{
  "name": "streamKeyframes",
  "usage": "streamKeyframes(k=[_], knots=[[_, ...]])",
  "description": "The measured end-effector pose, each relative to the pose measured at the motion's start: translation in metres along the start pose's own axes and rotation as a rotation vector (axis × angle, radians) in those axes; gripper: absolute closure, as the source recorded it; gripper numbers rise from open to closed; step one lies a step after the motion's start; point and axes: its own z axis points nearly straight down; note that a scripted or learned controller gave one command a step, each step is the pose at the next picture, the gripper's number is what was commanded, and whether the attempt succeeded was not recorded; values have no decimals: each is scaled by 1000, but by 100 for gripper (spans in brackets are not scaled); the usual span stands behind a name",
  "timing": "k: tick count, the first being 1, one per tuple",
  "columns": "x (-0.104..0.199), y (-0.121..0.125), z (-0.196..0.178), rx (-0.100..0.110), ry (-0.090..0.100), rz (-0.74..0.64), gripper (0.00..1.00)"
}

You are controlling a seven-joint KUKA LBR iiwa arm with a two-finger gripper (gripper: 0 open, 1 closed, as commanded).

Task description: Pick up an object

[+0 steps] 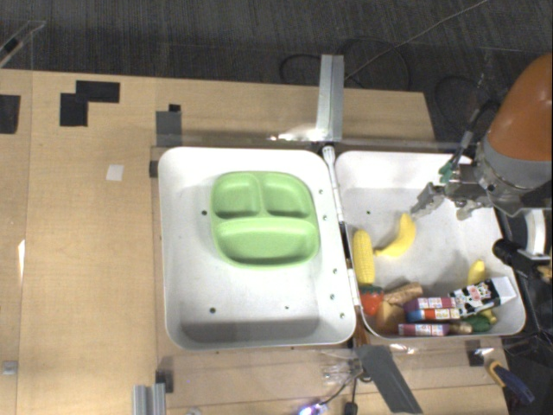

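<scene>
Just below-left of the jaws [447,199] lies the banana [397,237].

Arm [524,141]: grey body, orange band.
Gripper [448,199]: slim grey metal fingers; possibly a thin dark cable alongside the wrist.

Green tray [263,219] matt plastic; bins [186,309] smooth white; bench [78,258] wood.

A robotics lab was indicated. A plywood bench [78,258] was fitted with two shallow white bins [186,258] bolted side by side, divided by a metal bracket [332,93] at the bench's far edge. Black tape markers [86,100] were stuck near its far left corner, and cables [406,46] were trailed over dark carpet [173,15] beyond.
</scene>
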Motion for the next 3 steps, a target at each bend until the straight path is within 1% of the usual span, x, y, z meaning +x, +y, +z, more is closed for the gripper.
streamKeyframes(k=[1, 2, 3], knots=[[34, -7, 109, -3, -1, -102, 0], [35, -5, 98, -7, 0, -101, 100], [64, 54, 19, -3, -1, -115, 100]])
